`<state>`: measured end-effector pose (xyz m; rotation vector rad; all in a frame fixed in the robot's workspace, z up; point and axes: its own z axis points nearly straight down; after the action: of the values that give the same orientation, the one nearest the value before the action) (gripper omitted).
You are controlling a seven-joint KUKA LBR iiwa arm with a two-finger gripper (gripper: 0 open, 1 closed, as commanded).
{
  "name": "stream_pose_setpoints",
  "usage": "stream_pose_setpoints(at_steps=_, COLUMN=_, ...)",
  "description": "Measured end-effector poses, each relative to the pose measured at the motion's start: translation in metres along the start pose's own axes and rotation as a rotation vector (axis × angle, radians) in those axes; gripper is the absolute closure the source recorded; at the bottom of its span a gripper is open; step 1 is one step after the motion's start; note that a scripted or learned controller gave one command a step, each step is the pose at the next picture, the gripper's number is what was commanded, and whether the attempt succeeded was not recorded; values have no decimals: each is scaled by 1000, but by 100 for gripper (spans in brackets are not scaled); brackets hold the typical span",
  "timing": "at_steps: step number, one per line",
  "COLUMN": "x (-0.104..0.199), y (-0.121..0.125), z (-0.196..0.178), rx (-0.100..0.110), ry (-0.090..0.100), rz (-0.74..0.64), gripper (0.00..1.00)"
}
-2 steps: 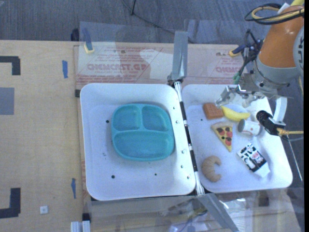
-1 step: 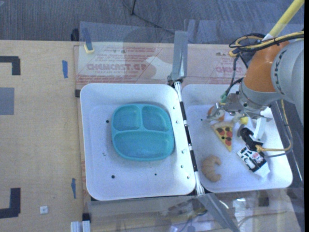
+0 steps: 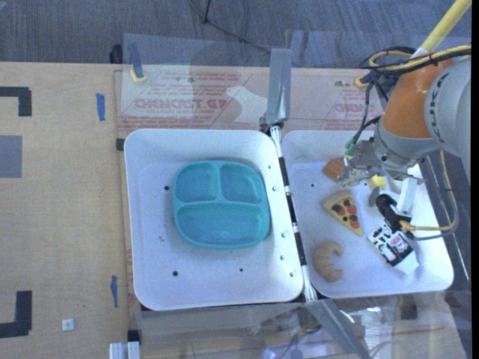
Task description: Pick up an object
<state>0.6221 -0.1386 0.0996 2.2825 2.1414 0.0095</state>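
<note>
Orange-brown rounded toy food piece [image 3: 332,169] was seen lying in the upper left part of the right-hand shallow white bin [image 3: 307,200], close to the divider between the two bins. The two-finger gripper [image 3: 358,167] was placed just to the right of this piece, at the same height in the frame, very near it; contact could not be made out. Whether the gripper was open or closed could not be told, and nothing was seen held in it. The grey arm with its orange band [image 3: 419,103] was seen reaching in from the upper right of the frame.

Below the orange-brown piece, near the middle of the same bin, a yellow toy pizza slice with red toppings [image 3: 344,210] was laid with its tip pointing to the lower right. Further down, towards the bin's lower left, a tan toy croissant [image 3: 328,260] was placed, apart from the slice.

The left-hand shallow white bin [image 3: 146,163] was occupied by a teal plastic plate with three compartments [image 3: 221,204], set flat near its centre, two small sections at the top and one wide section below.

Both bins were set on a pale wooden bench [image 3: 60,200], marked with black corner marks and short strips of blue tape at the left of the frame. A clear sheet with red lettering [image 3: 194,99] was seen behind the bins, and grey carpet [image 3: 90,13] along the top.
</note>
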Motion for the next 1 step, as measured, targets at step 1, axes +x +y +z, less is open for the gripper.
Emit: stream_pose_setpoints(at_steps=1, x=0, y=0, z=0, rx=0, ry=0, rz=0, gripper=0)
